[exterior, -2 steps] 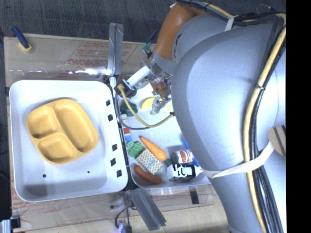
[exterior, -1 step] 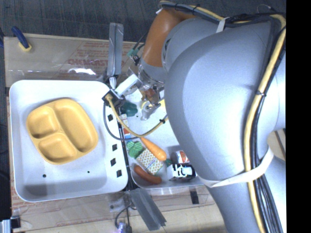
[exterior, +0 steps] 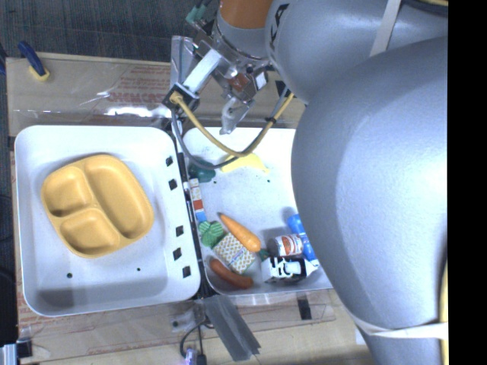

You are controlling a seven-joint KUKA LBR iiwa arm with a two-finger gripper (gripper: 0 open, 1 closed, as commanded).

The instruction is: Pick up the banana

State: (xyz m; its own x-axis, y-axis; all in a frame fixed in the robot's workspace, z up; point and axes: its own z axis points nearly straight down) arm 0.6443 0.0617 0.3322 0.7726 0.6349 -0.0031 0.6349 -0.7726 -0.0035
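The banana (exterior: 245, 163) is a yellow piece lying in the back part of the right bin (exterior: 251, 204), partly covered by the arm. My gripper (exterior: 205, 106) hangs over the back left corner of that bin, up and to the left of the banana. Its fingers (exterior: 230, 117) stand apart, open, with nothing between them. A yellow cable loops under the gripper, just above the banana.
The left bin (exterior: 30, 265) holds a yellow divided tray (exterior: 95, 202). At the front of the right bin lie a carrot (exterior: 240, 233), a sausage (exterior: 230, 276), a checkered block (exterior: 233, 253), a can (exterior: 289, 245) and a blue bottle (exterior: 297, 225). The arm covers the bin's right side.
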